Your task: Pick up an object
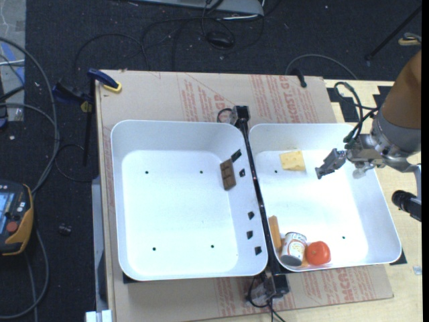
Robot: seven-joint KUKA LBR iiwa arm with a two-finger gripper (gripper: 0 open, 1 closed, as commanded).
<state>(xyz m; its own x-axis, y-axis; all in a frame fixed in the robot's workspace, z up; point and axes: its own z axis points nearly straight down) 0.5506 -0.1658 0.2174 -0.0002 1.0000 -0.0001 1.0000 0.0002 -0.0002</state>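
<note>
Camera view: two white bins side by side on a cardboard-covered worktop (201,92). Arm comes in from the right edge, end effector (330,164) hanging over the upper part of the right bin (375,206), dark fingers pointing left toward the bin's middle. Can't tell whether they're apart or together at this angle; nothing visible between them. Yellow cheese-like wedge (291,160) lies near the right bin's far edge, just left of the end effector, not touching it. Near-left corner of the right bin has a cluster: small can with a printed label (293,246), lying tilted, touching a red tomato-like ball (318,253) on its right. Orange stick (274,231), carrot-like, lies along the bin's left wall just beside the can. Left bin (134,146) holds a brown chocolate-bar-like block (228,175) close to its right wall, toward the far side. Blue-and-yellow clamp (104,80) sits on the worktop's far-left corner. Cables on the dark floor beyond the worktop.
</note>
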